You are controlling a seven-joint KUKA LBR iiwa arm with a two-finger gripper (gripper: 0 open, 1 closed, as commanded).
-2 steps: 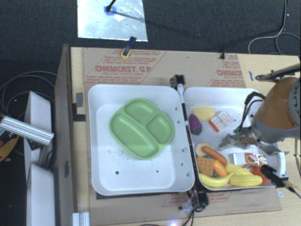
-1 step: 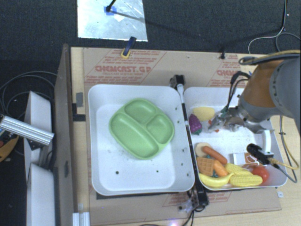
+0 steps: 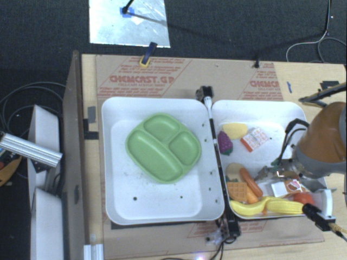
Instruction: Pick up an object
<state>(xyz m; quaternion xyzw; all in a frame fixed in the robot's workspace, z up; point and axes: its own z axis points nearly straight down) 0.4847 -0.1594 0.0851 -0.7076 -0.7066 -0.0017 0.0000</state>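
The right bin holds several toy foods. A yellow piece, a purple fruit and a red-and-white packet lie toward the back. An orange carrot, a tan waffle, a yellow banana, a white labelled box and a red piece lie along the front. My gripper is low in this bin's right half, just right of the carrot and above the white box. I see nothing clearly held in it.
The left bin contains a green divided plate. A black divider clip sits between the bins at the back. The arm's orange band overhangs the right bin's right edge. Cardboard lies beneath both bins.
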